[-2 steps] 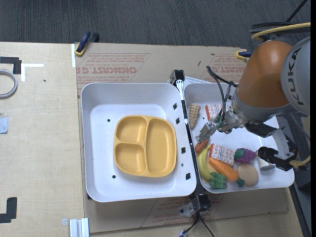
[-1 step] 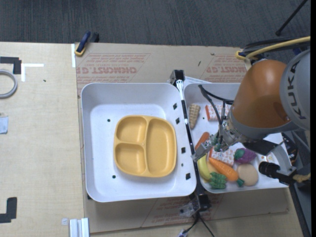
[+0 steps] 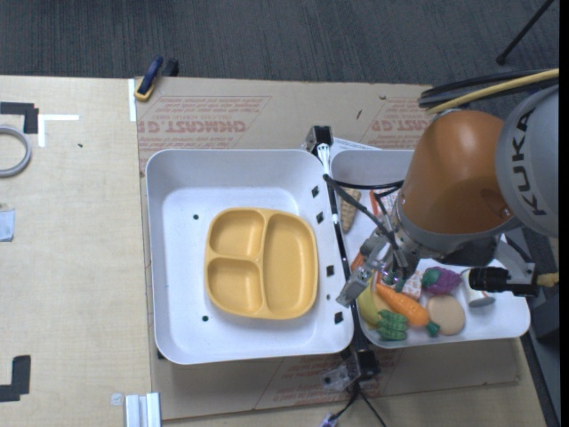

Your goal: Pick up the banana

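Camera view: I am lowering my pincer (image 3: 366, 278), its state untellable here, and should centre over the curved yellow plastic banana (image 3: 367, 302).

Robotics lab, test bench. Evidence: grey KUKA arm (image 3: 524, 176) with orange band reaching over two shallow white bins (image 3: 169, 265) set on cardboard sheeting (image 3: 222, 118) atop a plywood bench (image 3: 71, 265). Black tape marks (image 3: 18, 114) at the bench's left edge. Toy plastic foods (image 3: 404, 305) in the right bin, a yellow divided tray (image 3: 262, 262) in the left. Dark carpet floor (image 3: 267, 16) beyond the far edge.
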`<act>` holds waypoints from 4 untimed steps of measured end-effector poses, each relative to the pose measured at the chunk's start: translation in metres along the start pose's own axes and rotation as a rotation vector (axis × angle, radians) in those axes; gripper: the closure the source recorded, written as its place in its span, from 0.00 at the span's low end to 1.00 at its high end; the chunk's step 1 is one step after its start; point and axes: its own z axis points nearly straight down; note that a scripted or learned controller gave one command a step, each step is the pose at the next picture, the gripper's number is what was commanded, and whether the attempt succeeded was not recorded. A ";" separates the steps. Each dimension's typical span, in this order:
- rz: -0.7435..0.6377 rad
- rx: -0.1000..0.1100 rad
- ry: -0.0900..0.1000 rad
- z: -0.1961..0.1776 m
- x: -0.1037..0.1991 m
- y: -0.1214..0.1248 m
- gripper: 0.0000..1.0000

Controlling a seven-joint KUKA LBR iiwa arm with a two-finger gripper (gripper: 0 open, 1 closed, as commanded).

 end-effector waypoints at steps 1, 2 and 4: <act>-0.291 -0.001 -0.002 0.000 -0.018 -0.016 0.00; -0.483 -0.001 -0.001 0.000 0.003 0.005 0.00; -0.832 -0.002 -0.001 0.074 -0.007 0.128 0.00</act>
